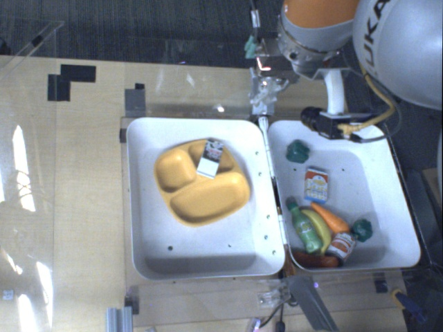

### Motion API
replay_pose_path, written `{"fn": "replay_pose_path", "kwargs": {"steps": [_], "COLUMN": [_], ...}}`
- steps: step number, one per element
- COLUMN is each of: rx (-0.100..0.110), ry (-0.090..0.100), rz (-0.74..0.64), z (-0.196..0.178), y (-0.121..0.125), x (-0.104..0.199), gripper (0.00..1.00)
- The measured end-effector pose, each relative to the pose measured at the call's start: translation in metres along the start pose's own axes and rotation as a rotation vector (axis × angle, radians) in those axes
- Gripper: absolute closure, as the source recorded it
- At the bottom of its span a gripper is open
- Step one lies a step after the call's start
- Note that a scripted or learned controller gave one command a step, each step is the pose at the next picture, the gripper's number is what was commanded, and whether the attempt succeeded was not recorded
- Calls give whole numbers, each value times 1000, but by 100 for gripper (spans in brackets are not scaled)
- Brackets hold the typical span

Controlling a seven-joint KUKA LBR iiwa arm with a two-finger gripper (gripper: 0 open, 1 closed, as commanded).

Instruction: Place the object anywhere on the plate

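Little box may slide off the plate.

The small white and black box [210, 160] leans on the yellow divided plate [201, 192]; I cannot tell how the grey gripper [265, 94] stands.

- The scene is brightly and evenly lit from above; colours read clearly.
- The left white bin [201, 254] shows soft grey shading along its inner walls, with a faint shadow just below the yellow plate [197, 185].
- White streaks of glare lie on the pale worktop [62, 206] well left of that bin, and small glints sit on the worktop just above its top rim.
- The grey arm shell [401, 40] up and right of the bin carries a broad soft highlight.
- The picture is mildly soft; the small print on the box [210, 159] on the plate is unreadable.
- The dark floor [138, 12] above the worktop is dim and grainy.
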State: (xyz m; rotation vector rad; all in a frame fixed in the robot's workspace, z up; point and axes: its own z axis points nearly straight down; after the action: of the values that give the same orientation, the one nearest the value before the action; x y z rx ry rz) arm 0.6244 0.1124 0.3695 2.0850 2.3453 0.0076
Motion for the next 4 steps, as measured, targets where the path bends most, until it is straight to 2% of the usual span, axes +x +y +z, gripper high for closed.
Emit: {"fn": "replay_pose_path", "kwargs": {"steps": [1,2,3,4], "rx": [-1,-1,1,3], "ry": [-1,-1,-2,-2], "rz": [8,99,20,187], "z": [-25,-7,-14,80], "y": [-58,-151,-151,-160], "x": [-86,-110,-111,-184], "gripper": [100,100,100,100]}}
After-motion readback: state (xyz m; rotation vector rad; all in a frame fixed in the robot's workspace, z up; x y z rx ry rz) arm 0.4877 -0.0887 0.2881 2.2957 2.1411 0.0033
